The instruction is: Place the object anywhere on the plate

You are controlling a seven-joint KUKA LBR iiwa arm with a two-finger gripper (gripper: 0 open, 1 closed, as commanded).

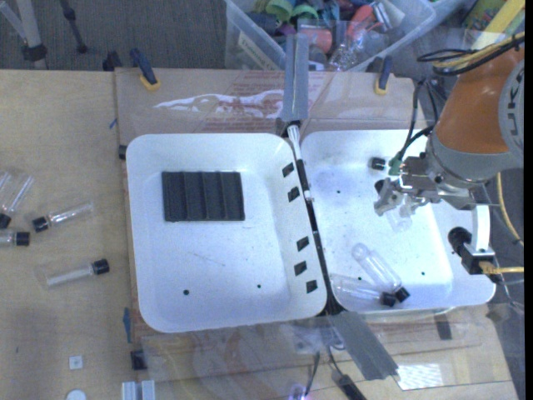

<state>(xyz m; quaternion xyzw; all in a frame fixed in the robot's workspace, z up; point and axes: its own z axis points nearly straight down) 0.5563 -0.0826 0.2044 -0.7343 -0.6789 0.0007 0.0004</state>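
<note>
A black ridged plate [202, 196] lies flat in the left white bin [150, 298], toward its back left. In the right white bin [433, 282], a clear plastic tube [372, 264] lies near the front. A second clear tube with a black cap [366, 292] rests along the front wall. My gripper [391, 200] hangs over the middle of the right bin, above and behind those tubes. A faint clear shape [403, 216] shows just below it. I cannot tell whether that shape is held. A small black cap [376, 164] sits near the bin's back.
A divider with black clips [298, 215] separates the two bins. Several capped clear tubes [60, 216] lie on the wooden bench left of the bins. A clear tub of coloured toys [329, 11] stands behind. Cables [500, 223] hang at the right.
</note>
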